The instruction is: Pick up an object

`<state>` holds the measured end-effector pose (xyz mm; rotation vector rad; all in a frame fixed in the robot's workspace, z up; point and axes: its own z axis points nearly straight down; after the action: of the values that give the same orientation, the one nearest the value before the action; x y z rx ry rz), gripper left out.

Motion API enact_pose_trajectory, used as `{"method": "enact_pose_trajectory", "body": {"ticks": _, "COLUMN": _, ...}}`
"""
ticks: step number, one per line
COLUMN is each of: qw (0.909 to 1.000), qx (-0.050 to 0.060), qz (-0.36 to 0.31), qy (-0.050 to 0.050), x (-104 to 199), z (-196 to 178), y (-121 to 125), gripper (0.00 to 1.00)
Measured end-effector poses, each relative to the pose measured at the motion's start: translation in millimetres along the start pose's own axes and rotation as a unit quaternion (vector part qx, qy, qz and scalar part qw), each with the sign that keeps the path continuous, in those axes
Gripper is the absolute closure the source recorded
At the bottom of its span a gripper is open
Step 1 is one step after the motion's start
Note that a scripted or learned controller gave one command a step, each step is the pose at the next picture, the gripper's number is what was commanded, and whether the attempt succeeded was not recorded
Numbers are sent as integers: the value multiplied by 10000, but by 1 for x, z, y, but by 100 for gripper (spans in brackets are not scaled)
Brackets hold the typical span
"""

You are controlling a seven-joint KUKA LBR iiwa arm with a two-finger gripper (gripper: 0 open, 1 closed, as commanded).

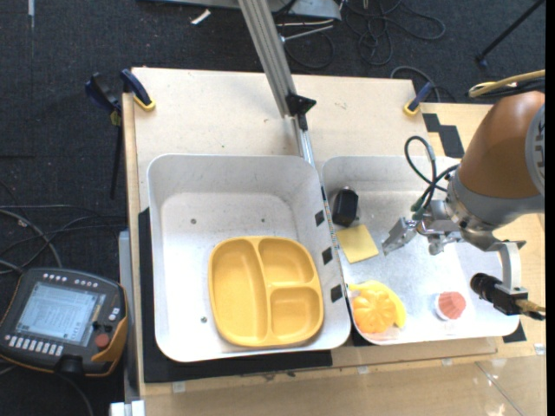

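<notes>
The right bin (381, 173) holds several small objects. A black block (345, 204) stands near its left wall, with a flat yellow square (358, 243) just in front of it. An orange-yellow round toy (376, 308) lies at the front left corner. A small pink-red round piece (451, 304) rests near the front right. My gripper (417, 238) hangs over the middle of this bin, right of the yellow square and above the pink piece in the view. Its fingers (397, 235) stand open, with nothing between them.
The left bin (173, 180) carries a yellow divided plate (264, 289). A slanted metal pole (270, 46) crosses above the gap between the bins. Clamps sit at the bench's back corners. A teach pendant (61, 319) lies off the bench to the left.
</notes>
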<state>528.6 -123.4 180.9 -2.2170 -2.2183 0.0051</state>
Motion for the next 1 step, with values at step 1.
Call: {"method": "enact_pose_trajectory", "body": {"ticks": 1, "qw": 10000, "qx": 0, "qz": 0, "qy": -1, "x": 4, "z": 62, "y": 5, "gripper": 0}}
